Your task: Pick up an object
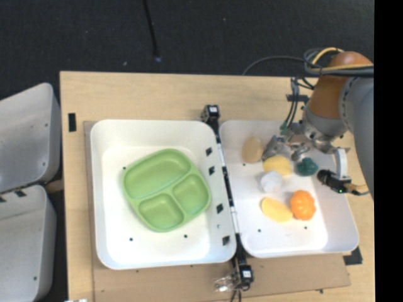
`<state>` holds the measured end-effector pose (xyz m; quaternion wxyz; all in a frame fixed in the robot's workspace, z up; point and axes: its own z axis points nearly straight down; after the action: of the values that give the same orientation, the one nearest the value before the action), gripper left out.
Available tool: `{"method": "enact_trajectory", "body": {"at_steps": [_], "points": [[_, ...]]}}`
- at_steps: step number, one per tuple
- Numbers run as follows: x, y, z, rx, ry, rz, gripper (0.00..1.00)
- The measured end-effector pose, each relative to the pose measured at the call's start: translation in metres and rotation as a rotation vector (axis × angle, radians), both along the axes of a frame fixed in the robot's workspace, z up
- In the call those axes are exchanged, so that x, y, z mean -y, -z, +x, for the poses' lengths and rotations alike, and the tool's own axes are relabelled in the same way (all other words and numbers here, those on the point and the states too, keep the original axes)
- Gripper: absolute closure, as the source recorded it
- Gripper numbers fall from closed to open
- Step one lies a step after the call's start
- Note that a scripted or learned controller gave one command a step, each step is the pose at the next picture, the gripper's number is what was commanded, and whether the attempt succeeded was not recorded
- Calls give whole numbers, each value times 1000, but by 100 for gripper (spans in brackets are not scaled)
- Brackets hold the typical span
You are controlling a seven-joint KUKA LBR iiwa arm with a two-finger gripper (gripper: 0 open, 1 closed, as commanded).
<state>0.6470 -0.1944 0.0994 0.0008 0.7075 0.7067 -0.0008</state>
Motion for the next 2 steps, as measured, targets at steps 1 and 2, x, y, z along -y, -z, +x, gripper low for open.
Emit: {"method": "enact_trajectory", "body": {"at_steps": [1,2], "points": [[1,-14,1,6,0,-2,100],[-5,-63,-2,5,-4,1,100]]}}
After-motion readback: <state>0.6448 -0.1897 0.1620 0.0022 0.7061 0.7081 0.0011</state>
